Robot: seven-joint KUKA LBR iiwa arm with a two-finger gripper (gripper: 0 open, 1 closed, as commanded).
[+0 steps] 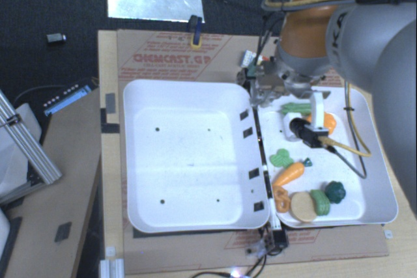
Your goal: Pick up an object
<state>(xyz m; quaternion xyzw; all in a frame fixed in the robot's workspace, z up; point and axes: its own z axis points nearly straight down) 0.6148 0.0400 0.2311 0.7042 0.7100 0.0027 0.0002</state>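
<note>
Near edge of right bin [384, 208]: tan disc [302, 206], green piece [320, 202], dark broccoli [335, 191], orange pepper ring [281, 199]. Carrot [289, 174] and green leaf [281, 157] just beyond. Gripper [262, 93] at far left corner; grip state cannot be made out. Left bin [189, 153] alongside.

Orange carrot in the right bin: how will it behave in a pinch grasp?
The carrot looks like moulded plastic, so probably stiff and light. Its tapered, rounded body may roll or squirt out. The green leaf piece beside it could get nudged.
</note>
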